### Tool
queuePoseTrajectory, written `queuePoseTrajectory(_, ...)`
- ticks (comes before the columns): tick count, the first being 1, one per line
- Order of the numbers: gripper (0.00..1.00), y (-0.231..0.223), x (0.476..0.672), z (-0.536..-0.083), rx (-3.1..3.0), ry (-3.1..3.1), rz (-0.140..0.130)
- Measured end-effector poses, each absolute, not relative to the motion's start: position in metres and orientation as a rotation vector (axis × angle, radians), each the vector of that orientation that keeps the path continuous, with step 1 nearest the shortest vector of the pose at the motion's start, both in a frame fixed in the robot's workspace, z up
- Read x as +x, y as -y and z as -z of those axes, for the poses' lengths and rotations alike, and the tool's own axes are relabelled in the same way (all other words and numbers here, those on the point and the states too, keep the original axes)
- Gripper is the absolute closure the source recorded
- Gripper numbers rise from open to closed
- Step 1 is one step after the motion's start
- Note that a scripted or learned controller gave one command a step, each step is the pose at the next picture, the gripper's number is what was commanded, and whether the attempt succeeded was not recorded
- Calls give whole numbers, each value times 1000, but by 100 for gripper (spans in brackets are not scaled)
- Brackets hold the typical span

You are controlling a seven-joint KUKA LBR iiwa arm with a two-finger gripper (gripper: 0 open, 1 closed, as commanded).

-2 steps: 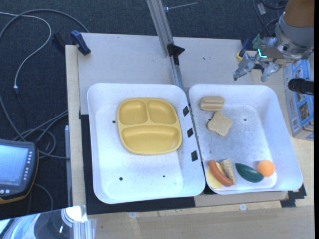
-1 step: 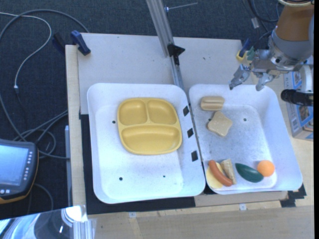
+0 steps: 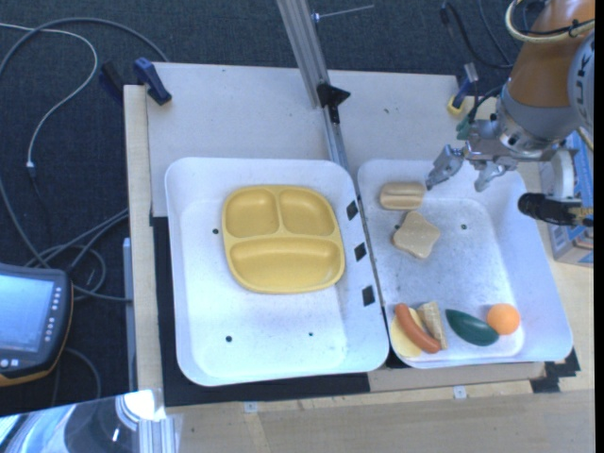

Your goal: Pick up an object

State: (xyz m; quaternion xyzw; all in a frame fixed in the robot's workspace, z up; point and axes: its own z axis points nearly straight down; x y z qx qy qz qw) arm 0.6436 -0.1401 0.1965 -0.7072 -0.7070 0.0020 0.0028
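Note:
My gripper (image 3: 461, 179) hangs over the far end of the right bin (image 3: 538, 281), open, with nothing between its fingers. Just to its left lies a tan bread roll (image 3: 402, 196), and a pale toast slice (image 3: 416, 236) lies a little nearer to the bin's middle. Along the bin's near edge sit a red sausage (image 3: 415, 329), a tan wedge (image 3: 433, 321), a dark green vegetable (image 3: 470, 327) and an orange (image 3: 503, 318).
A yellow divided plate (image 3: 281, 238) rests in the left bin (image 3: 198, 347). A metal pole (image 3: 307, 36) rises behind the divide between the two bins. Bare floor shows in the middle of the right bin.

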Motion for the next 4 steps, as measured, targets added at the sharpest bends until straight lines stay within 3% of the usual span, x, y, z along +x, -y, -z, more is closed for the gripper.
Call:
queuePoseTrajectory(1,0,137,646,-134,-2215,2217,-7)
queuePoseTrajectory(2,100,137,649,-150,-2220,2223,3)
queuePoseTrajectory(3,100,130,646,-211,-2223,2228,8)
queuePoseTrajectory(4,100,129,647,-238,-2223,2226,5)
